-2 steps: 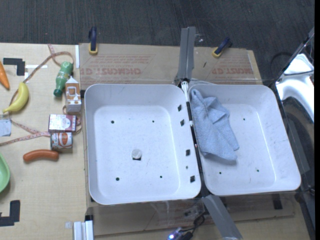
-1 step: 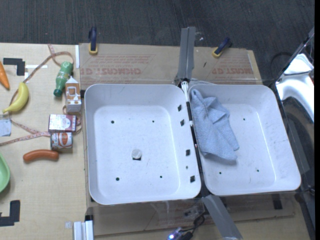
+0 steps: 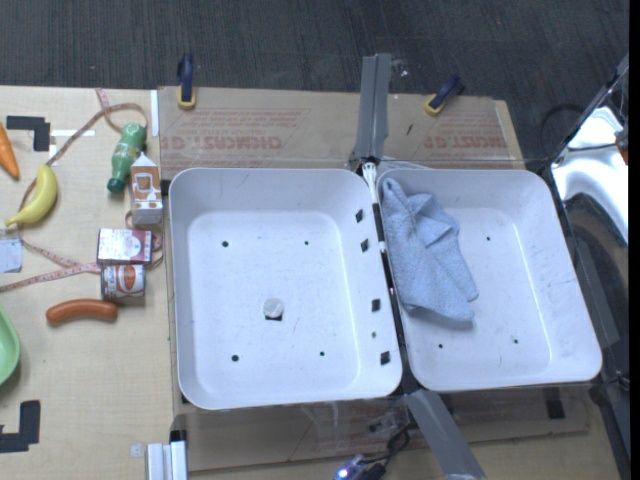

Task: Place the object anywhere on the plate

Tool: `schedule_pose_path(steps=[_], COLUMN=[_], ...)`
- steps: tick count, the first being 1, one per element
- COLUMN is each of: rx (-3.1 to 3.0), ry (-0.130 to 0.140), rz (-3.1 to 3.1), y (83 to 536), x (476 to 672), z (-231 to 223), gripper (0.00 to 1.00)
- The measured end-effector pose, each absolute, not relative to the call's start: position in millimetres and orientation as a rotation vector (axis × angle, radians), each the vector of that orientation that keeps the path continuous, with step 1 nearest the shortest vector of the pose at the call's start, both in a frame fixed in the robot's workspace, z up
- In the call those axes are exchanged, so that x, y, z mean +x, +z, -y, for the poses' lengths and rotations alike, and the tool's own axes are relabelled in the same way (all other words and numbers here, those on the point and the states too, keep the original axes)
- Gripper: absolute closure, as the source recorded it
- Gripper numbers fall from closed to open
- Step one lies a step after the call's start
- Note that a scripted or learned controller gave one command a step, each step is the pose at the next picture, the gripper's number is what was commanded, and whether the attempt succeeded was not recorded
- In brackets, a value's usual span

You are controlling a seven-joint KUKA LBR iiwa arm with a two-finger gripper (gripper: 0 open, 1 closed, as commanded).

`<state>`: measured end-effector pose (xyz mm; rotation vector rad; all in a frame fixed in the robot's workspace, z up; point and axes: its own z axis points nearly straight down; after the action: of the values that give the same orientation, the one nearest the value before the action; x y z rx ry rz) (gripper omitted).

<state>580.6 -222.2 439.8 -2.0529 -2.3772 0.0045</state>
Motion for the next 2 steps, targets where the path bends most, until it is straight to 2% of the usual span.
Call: schedule_pose_path(steps=[1,2], rx=[-2.108,-2.102], ry=[0.005,0.005], rz=[2.328,2.335], y=[440,440], x=[580.2,593.8], z=[222,222], gripper=[1.00,1.00])
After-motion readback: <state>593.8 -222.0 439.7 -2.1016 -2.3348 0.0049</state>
